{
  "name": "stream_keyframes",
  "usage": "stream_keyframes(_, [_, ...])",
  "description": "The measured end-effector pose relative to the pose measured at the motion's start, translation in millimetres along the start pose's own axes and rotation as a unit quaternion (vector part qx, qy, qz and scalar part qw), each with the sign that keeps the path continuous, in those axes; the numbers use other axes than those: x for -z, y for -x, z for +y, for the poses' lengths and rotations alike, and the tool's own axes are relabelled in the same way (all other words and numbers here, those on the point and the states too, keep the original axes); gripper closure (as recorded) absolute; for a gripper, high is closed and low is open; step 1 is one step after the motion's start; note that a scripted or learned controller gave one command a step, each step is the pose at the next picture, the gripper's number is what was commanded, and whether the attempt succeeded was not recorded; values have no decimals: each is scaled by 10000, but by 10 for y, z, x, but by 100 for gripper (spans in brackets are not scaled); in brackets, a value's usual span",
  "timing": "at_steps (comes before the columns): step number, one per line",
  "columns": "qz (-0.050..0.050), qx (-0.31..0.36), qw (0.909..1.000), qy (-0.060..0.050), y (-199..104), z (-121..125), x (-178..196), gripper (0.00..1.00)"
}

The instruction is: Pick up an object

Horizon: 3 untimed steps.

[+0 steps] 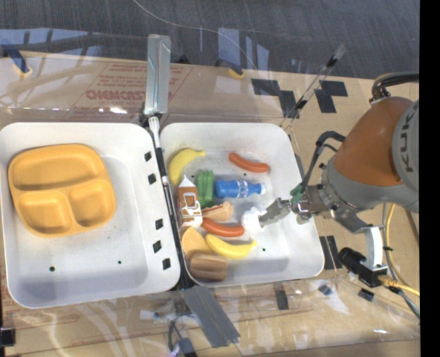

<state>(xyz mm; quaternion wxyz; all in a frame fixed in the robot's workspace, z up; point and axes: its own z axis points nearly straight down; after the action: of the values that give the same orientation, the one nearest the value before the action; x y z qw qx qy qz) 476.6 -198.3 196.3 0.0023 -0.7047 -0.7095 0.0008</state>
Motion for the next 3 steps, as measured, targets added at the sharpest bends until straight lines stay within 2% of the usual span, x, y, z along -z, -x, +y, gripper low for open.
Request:
stream_keyframes(1, [1, -880, 9961, 22, -477, 921, -1041, 0])
stream_keyframes(2, [7, -868, 9962, 2, -477, 913, -948, 100])
stream_keyframes(3, [-2, -775, 9970, 15, -378, 1016, -878, 100])
